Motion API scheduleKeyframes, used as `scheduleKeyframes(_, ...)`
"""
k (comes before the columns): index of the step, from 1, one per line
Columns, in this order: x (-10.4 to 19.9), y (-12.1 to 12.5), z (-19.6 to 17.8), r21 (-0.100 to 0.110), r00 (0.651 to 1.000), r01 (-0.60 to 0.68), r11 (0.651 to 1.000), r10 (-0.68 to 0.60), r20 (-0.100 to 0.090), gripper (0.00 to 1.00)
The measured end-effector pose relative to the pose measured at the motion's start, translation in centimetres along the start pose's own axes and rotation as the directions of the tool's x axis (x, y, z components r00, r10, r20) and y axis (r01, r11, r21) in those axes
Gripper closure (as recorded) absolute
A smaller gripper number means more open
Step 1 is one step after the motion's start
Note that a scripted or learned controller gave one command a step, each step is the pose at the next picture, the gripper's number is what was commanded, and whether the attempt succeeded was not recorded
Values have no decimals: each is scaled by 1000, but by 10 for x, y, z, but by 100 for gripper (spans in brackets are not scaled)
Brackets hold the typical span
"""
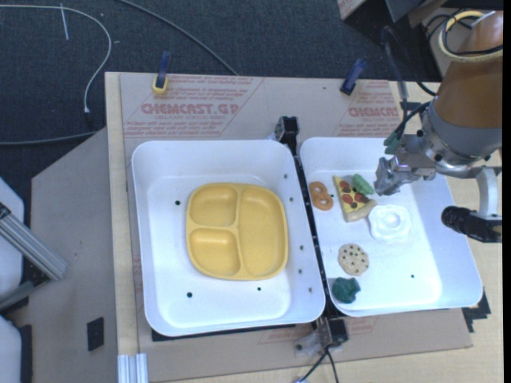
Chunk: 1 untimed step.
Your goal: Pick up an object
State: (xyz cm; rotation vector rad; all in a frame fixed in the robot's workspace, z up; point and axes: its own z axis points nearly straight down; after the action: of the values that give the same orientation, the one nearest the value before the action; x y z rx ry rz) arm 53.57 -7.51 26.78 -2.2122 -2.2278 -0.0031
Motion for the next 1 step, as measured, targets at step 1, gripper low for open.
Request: scheduleKeyframes(1,50,11,15,4,1000,-1,1000,1,0,100)
